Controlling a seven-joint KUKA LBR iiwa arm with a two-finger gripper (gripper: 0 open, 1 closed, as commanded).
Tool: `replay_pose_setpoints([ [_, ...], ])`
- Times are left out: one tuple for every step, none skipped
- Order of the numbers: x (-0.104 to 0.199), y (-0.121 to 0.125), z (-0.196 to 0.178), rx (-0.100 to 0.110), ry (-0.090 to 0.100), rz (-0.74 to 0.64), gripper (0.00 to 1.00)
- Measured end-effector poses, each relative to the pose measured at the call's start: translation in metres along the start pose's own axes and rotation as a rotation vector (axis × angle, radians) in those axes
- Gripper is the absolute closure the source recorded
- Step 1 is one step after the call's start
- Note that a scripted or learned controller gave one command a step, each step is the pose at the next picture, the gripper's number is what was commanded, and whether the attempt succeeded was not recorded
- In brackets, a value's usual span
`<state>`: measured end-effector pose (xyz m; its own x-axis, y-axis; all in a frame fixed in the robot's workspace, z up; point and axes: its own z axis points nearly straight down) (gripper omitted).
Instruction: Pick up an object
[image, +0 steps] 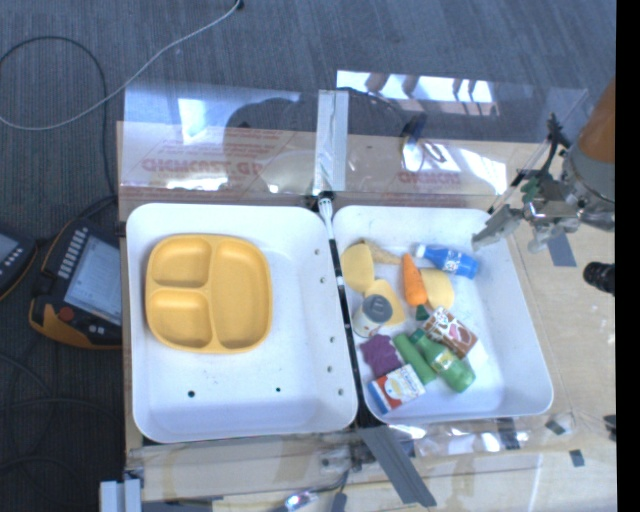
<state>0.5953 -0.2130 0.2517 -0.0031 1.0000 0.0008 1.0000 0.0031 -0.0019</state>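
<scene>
Pincer (497, 226) hangs over the right bin's (530, 330) far right rim, empty (whether spread or closed I cannot tell). Nearest is the blue bottle (448, 260); tightly packed neighbours like the carrot (413, 279) could spoil a grasp.

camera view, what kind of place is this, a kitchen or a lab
Likely a robotics lab, not a kitchen: two white bins taped to a bench, toy food such as a carrot heaped in one, and a teach pendant lying on carpet.
</scene>
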Motion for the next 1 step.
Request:
replay_pose_setpoints([
  [0.0197, 0.0076, 0.1579, -0.003, -0.001, -0.308, 0.00],
])
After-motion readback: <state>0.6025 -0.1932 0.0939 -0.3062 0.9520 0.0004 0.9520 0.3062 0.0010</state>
